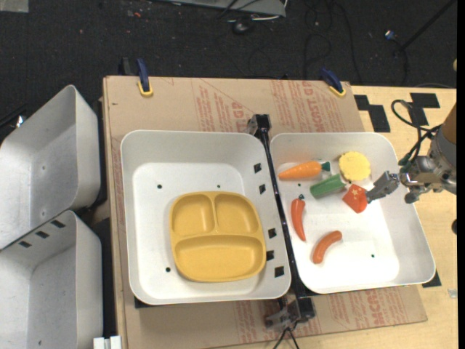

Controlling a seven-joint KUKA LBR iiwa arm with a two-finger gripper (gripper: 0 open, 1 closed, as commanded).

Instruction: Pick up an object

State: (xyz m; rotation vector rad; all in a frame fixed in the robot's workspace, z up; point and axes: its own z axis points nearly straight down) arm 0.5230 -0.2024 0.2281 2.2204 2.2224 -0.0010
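Two shallow white plastic bins sit side by side on the bench: the left bin (145,166) carries a yellow three-compartment plastic tray (216,235), and the right bin (392,260) holds the small stuff. The grey arm comes in from the right, its two-finger gripper (383,185) low over the right bin's right side, tip just beside a small red block-shaped toy (355,198), maybe touching it; whether it is spread or pinched I cannot tell, and nothing shows between its fingers. That red piece looks like the likely target: light, hard plastic by the look of it, stiff, probably a bit slick, so a squeeze across its flat opposite faces seems safest. Just left of it lies a green cylinder-like toy (328,187), and far of that an orange plastic carrot (300,170) and a round yellow toy (354,166), all crowded close, so a wide approach could knock neighbours. Nearer, well apart, lie a slim red chilli toy (298,218) and an orange-red sausage toy (327,246), both rounded and likely to roll.
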